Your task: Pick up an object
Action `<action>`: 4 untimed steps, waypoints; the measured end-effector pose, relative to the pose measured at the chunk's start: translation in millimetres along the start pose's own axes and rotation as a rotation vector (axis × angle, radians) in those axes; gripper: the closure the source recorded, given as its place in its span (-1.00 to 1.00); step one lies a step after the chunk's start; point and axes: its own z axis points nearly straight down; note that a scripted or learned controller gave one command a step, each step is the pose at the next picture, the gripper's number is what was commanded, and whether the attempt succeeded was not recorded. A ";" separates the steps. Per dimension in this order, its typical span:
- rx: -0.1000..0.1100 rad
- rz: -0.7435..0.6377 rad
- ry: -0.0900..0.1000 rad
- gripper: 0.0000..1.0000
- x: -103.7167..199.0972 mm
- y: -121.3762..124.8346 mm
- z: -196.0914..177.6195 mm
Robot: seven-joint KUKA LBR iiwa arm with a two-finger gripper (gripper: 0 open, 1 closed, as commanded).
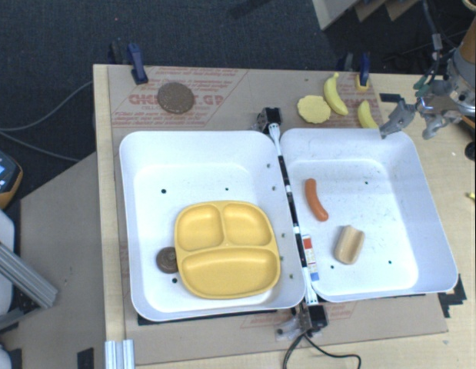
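An orange sausage (316, 200) lies near the middle of the right bin (399, 152). A beige bread roll (348, 244) sits just below it. My gripper (412, 124) hovers over the bin's far right corner, well away from both items. Its two grey fingers (391, 123) are spread, with nothing between them.
The left bin (145, 167) holds a yellow divided plate (226, 248) and a small brown disc (168, 260) at the plate's left. On the bench behind the bins lie a brown round disc (175, 97), a yellow round piece (314, 109) and two bananas (335, 94).
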 end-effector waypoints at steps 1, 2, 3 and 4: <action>0.012 0.001 0.006 -1.00 40.8 -63.9 80.3; 0.012 0.002 0.005 -1.00 68.2 -136.0 127.2; 0.007 0.000 0.004 -1.00 97.8 -158.1 153.4; -0.001 0.002 0.000 1.00 95.9 -156.2 141.7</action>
